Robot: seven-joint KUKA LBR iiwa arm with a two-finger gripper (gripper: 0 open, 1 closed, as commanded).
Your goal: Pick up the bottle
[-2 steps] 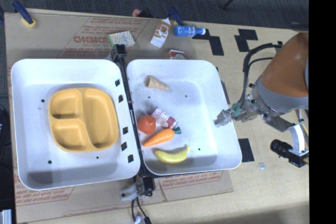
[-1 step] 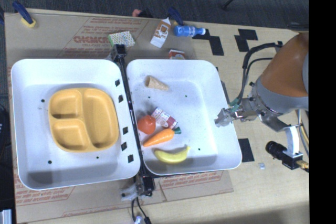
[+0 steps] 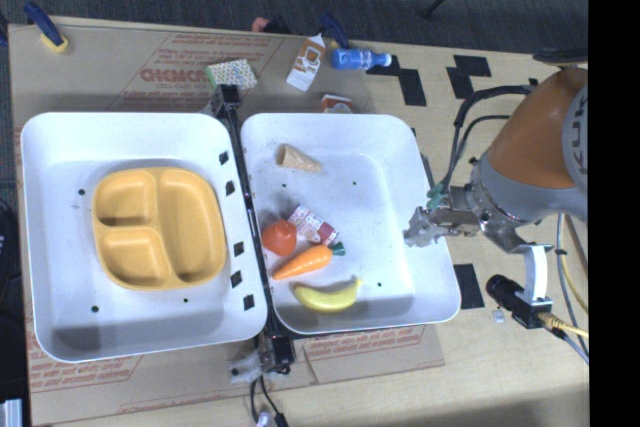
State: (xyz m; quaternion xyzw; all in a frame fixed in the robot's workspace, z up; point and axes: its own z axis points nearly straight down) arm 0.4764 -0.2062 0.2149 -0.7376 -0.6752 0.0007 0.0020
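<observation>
The bottle (image 3: 358, 59) is small and blue with a pale cap end. It lies on its side on the bench behind the right bin (image 3: 395, 135), outside both bins. My gripper (image 3: 424, 226) hangs over the right rim of the right bin, far in front of and to the right of the bottle. The grey wrist and the orange band (image 3: 535, 140) rise behind it at the right. Nothing shows in the gripper.
The right bin holds a cone-shaped wedge (image 3: 298, 158), a tomato (image 3: 279, 237), a small packet (image 3: 313, 226), a carrot (image 3: 303, 261) and a banana (image 3: 327, 296). A yellow divided plate (image 3: 160, 225) lies in the left bin. A small carton (image 3: 306, 63) stands beside the bottle.
</observation>
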